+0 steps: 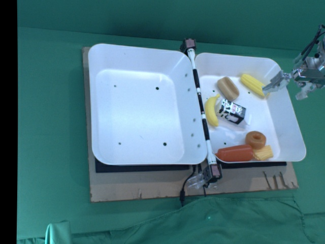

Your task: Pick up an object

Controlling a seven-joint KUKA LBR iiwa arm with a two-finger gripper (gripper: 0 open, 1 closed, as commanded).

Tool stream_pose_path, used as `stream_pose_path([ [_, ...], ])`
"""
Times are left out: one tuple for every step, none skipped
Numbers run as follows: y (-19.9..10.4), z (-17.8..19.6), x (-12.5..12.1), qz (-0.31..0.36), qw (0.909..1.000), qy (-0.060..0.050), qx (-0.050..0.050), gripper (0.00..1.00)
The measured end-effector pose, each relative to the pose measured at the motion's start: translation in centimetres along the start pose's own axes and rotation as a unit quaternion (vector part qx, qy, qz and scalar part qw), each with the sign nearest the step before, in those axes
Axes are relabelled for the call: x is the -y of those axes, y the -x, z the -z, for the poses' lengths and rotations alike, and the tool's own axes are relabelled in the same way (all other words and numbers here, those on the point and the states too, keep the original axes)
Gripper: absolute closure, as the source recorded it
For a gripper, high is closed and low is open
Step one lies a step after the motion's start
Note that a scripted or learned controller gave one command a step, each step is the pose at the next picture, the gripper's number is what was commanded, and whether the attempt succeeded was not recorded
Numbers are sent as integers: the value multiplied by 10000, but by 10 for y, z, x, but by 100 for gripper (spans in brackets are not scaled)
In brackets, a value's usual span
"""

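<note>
So we've got the two white bins side by side on the green bench. The left bin (137,111) has nothing but a few dark dots on its floor. The right bin (284,131) holds all the toy food: a yellow corn cob (252,85) up near the far rim, a brown bread roll (228,88) just left of it, a banana (211,111) lying along the divider side, and a black-and-white carton (232,112) right beside the banana, looks like it's tipped on its side. Down at the near edge there's a red sausage (235,153), a donut (255,139) just above it, and a small yellow ridged piece (263,153) touching the sausage's right end, maybe a crinkle chip, hard to say.

The gripper (277,80) comes in from the right, hanging over the right bin's far-right corner, just beside the corn's right end. Whether it's spread or closed we honestly can't tell from this angle, and we see nothing held in it.
</note>
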State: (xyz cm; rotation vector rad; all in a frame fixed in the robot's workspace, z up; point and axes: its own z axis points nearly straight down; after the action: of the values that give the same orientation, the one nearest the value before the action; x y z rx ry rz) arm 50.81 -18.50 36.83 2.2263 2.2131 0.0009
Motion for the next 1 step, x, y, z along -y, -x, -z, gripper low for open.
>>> stream_pose_path([
  [2,12,-1,-20,10000,31,19,100],
])
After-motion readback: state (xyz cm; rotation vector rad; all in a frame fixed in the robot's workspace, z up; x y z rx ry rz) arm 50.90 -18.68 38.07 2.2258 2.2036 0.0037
